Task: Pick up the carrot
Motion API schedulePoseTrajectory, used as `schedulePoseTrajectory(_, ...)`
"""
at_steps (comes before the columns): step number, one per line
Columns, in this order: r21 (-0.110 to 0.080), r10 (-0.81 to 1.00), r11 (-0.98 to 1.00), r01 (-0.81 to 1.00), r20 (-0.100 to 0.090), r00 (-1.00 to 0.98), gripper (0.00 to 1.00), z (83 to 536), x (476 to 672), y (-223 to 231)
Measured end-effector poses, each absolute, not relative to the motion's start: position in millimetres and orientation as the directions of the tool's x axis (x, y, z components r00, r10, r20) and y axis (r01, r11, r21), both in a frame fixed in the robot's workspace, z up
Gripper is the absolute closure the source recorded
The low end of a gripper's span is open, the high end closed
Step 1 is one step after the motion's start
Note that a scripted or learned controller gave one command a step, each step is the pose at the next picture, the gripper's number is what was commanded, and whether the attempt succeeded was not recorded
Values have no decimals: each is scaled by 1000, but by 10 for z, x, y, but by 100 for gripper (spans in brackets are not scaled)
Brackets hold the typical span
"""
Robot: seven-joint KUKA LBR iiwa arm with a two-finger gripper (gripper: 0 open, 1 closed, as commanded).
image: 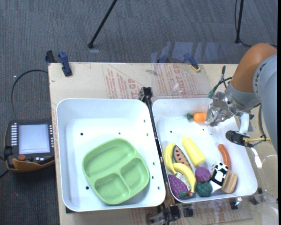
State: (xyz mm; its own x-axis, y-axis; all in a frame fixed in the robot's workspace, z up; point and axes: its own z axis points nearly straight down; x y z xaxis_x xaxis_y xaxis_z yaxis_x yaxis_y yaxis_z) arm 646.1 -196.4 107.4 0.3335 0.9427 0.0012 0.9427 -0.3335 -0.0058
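The bench top [112,81], a sheet of brown board, bore red printing: triangular outlines enclosing letters, one beside the left bin's far edge and one near the middle of the board's far side. The letters lay turned away from the camera and were too small and blurred to be read. The handheld pendant [30,144] showed a pale, illegible screen.

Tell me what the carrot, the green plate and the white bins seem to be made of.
The carrot looks like smooth toy plastic: an even orange colour and a simple shape, though it is small here. The green plate seems matte moulded plastic, with one even colour and rounded compartment walls. The white bins look like thin, slightly glossy plastic with rounded corners; coated metal cannot be ruled out.
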Motion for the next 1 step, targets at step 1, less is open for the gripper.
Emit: schedulePoseTrajectory(1,-7,990,-143,990,2,143,100,858,5844,-1910)
